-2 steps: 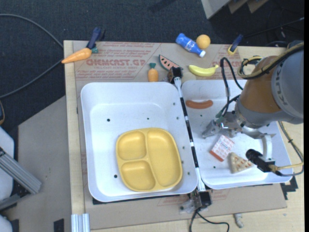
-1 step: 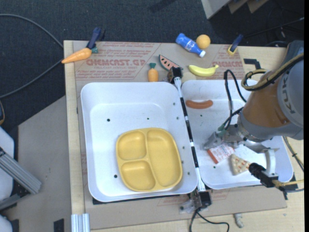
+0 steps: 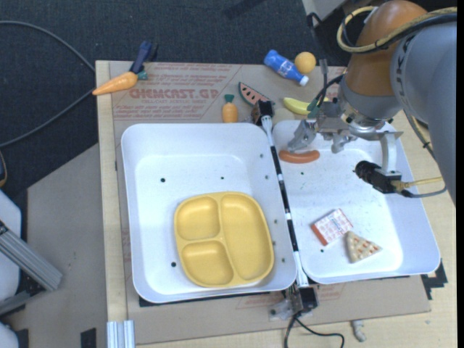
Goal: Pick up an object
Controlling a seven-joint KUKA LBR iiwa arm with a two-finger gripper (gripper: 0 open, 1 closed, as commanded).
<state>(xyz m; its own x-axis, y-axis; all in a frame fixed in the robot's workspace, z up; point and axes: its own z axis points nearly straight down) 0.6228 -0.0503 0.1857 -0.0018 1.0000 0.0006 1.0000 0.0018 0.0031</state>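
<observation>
The gripper [image 3: 319, 138] hangs over the upper left corner of the right bin [image 3: 413, 245], in the upper right of the frame. Its two grey fingers [image 3: 307, 134] stand apart, with nothing between them. A small orange-red sausage-shaped toy [image 3: 299, 156] lies flat on the bin floor just below the left finger, close under its tip; whether they touch cannot be told. The arm [image 3: 406, 56] comes in from the upper right corner, its orange band above the wrist, the wrist pointing down and to the left.

Lower in the same bin lie a red-and-white packet [image 3: 332, 227] and, just beside it, a pizza slice toy [image 3: 360, 248]. The left bin [image 3: 145, 158] holds a yellow divided tray [image 3: 222, 238]. A toy banana [image 3: 296, 106] lies on the bench just above the gripper
</observation>
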